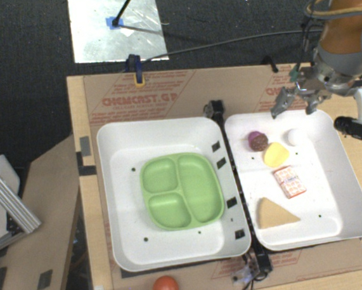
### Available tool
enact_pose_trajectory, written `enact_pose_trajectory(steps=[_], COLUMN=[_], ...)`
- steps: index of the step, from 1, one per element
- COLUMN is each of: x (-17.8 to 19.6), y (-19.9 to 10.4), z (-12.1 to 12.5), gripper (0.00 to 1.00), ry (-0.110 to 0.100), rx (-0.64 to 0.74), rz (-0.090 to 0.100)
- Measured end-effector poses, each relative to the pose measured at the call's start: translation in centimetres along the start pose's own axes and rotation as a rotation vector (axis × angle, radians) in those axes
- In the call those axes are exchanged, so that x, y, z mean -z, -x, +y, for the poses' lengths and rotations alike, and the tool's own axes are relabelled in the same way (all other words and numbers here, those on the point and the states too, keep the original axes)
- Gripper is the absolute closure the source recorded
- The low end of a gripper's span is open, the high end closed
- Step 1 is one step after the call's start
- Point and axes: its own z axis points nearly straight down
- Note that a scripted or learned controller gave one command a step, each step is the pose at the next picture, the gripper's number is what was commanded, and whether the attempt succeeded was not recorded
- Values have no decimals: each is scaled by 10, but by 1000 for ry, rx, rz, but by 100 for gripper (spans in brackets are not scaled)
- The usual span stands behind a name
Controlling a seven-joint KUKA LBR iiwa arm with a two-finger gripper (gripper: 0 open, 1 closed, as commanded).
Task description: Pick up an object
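My gripper [298, 102] hangs over the far edge of the right bin [344, 157], its two dark fingers spread open with nothing between them. In that bin lie a purple round fruit [257, 140], a yellow lemon-like piece [275, 155], a small white ball [292, 137], a red and white packet [289, 181] and a tan wedge [275, 213]. The gripper stands beyond and above the white ball, apart from every item.
The left bin [117, 179] holds a green divided tray [181, 189]. An orange ball [165, 289] lies on the cardboard in front of the bins. A shiny sheet [115, 26] sits at the back, a metal frame [4, 196] at the left.
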Motion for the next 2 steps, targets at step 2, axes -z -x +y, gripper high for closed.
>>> enact_pose_trajectory(steps=[2], x=[-34], y=[3], z=[6], gripper=[0], ry=[11], rx=[0], rz=[-2])
